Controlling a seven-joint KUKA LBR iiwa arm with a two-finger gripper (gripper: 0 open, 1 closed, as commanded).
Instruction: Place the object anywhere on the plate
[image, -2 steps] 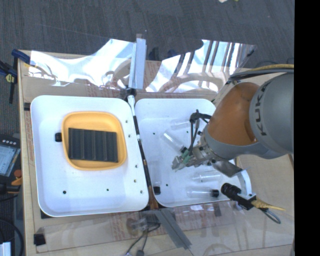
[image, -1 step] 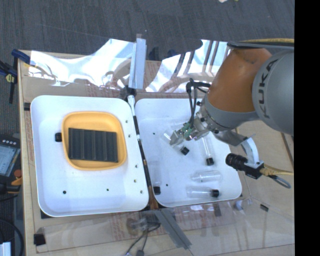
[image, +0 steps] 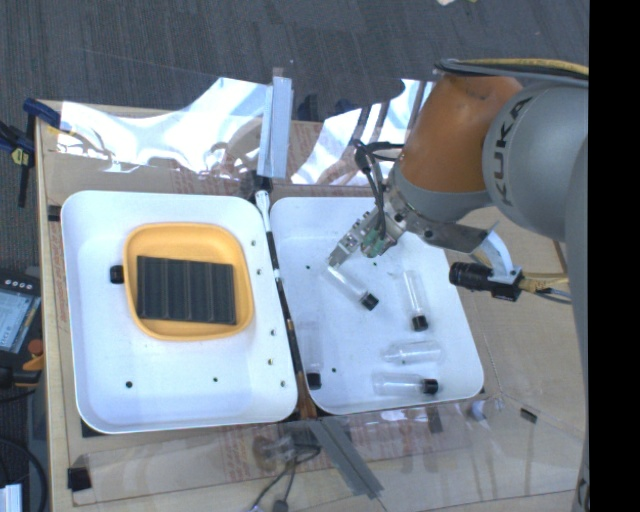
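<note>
arm housing (image: 535, 150) reads "kuka". gripper (image: 345, 255) sits above clear black-capped tube (image: 352, 286) in right bin (image: 300, 300); finger state cannot be told.

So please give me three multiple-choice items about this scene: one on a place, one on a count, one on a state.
1. Where is the yellow plate?
A. left bin
B. right bin
C. on the floor

2. How many clear tubes with black caps lie in the right bin?
A. one
B. two
C. four

3. How do the tubes rest?
A. standing upright
B. lying on their sides
C. stacked in a pile

Key: 1 A, the plate sits inside the left bin. 2 C, four separate tubes can be counted, e.g. one at. 3 B, each lies flat on the bin floor.
</note>
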